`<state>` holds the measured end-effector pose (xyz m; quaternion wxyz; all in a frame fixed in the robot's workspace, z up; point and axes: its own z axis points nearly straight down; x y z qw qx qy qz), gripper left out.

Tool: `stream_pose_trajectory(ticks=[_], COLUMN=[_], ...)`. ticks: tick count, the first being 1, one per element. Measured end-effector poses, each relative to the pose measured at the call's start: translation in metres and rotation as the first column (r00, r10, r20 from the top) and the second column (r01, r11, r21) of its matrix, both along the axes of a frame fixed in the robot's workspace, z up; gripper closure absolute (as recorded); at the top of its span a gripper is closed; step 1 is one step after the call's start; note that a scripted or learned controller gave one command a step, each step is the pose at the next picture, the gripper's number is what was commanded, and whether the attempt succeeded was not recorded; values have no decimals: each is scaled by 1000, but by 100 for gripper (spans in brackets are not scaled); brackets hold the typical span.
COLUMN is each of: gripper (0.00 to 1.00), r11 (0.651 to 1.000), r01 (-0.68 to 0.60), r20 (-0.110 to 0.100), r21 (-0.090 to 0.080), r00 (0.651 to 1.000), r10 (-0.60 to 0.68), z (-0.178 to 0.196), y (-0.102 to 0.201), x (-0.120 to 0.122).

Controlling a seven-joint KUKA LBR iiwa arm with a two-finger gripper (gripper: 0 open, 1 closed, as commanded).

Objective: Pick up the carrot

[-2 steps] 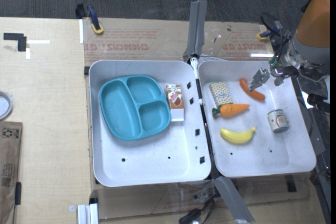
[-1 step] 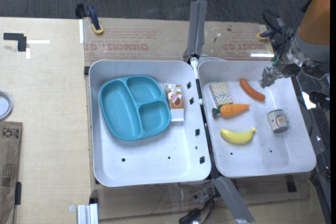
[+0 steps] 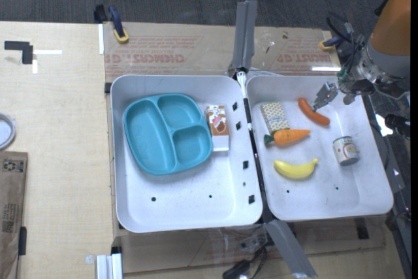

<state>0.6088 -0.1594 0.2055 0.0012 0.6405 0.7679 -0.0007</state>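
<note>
Bright, even overhead light; sharp, soft shadows.

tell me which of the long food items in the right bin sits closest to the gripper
The red sausage, lying right beside the gripper. The carrot sits further left and the banana lower still.
</note>
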Motion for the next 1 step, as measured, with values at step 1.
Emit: stream_pose_trajectory(ticks=[1], gripper=[0], r11=[991], r01=[-137], r20=[16], r21=[-2], r00=[990], r10=[137], z=[-95], y=[43], x=[-7])
